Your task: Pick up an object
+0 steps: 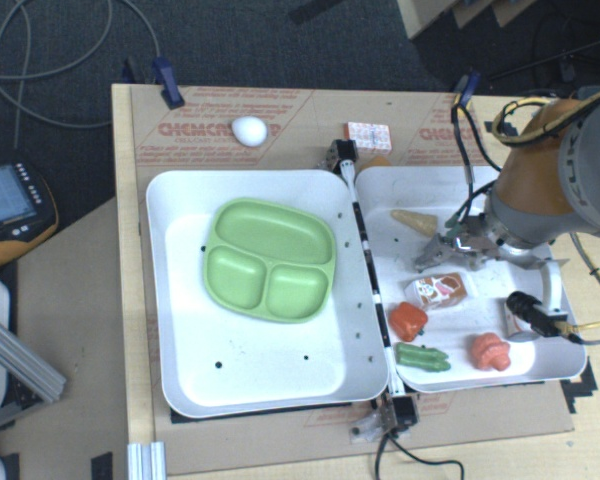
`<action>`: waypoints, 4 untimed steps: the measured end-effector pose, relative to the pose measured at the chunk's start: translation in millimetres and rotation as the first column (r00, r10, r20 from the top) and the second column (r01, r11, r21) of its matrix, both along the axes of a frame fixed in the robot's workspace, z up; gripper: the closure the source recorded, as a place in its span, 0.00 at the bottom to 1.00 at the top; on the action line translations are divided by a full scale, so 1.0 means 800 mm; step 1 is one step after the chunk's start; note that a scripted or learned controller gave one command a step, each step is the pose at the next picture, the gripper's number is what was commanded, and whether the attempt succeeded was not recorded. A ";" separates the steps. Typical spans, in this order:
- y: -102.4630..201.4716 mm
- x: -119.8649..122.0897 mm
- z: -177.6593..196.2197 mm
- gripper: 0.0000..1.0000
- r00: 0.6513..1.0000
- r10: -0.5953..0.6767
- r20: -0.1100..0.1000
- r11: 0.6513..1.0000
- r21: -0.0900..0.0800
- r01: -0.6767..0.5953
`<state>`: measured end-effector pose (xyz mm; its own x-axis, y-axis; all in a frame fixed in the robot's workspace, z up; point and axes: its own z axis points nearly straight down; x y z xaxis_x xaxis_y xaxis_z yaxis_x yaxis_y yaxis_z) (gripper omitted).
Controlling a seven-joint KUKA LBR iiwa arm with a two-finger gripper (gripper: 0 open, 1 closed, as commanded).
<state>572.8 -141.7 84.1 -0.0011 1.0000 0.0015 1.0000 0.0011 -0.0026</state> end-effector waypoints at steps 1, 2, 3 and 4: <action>0.028 -0.043 0.000 0.00 1.000 -0.001 0.001 1.000 0.000 0.001; 0.028 -0.042 0.013 1.00 1.000 -0.003 0.003 1.000 -0.001 0.003; 0.028 -0.042 0.013 0.00 1.000 -0.002 0.003 1.000 -0.001 0.002; 0.044 -0.107 0.001 0.00 1.000 -0.001 0.004 1.000 -0.001 0.001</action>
